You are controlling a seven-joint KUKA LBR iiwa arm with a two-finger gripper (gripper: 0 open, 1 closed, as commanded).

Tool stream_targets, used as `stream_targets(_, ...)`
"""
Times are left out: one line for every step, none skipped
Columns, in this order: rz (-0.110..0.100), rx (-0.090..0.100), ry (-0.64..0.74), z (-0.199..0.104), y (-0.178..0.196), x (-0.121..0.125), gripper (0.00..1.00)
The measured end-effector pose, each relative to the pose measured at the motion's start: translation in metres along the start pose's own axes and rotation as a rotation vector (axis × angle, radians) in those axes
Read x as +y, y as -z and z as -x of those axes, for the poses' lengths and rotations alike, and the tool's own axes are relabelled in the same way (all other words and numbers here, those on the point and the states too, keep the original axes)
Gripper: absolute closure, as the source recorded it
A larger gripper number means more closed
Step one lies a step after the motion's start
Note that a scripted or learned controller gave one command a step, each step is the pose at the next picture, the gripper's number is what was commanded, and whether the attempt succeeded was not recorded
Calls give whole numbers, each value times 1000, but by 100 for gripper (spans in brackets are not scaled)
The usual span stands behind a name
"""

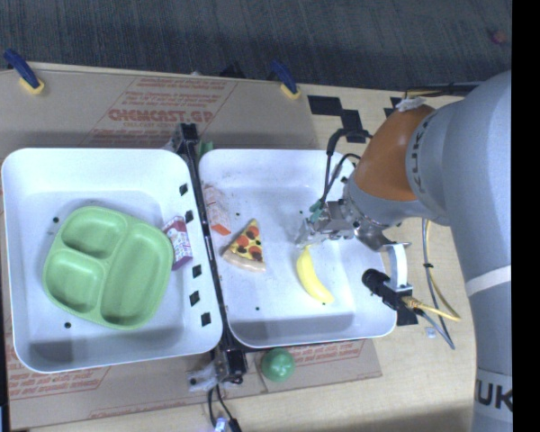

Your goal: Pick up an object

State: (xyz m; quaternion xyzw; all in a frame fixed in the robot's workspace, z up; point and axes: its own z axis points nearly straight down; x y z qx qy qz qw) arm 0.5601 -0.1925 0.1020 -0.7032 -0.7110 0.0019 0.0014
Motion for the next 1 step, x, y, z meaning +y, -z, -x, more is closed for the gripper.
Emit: stream_targets(4, 2, 0, -153, 105, -33, 100)
